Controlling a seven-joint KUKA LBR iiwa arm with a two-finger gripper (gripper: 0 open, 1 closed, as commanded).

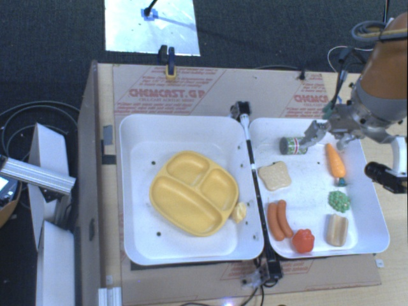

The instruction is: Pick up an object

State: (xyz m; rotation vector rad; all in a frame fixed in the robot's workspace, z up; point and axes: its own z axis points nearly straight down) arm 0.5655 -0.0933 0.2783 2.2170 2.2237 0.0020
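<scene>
Can looking like the likeliest pick here, lying on its side near the far left corner of the right bin. The end effector is hovering just beside it toward the far edge, fingers spread, nothing between them. I'm guessing the can is light and stiff but smooth, so it's probably wanting to roll; squeezing across the round body mid-length seems safest. The carrot is sitting just right of it, slice of bread a bit nearer the front.

Brown board under bins, clamp, black cables leftward.
</scene>
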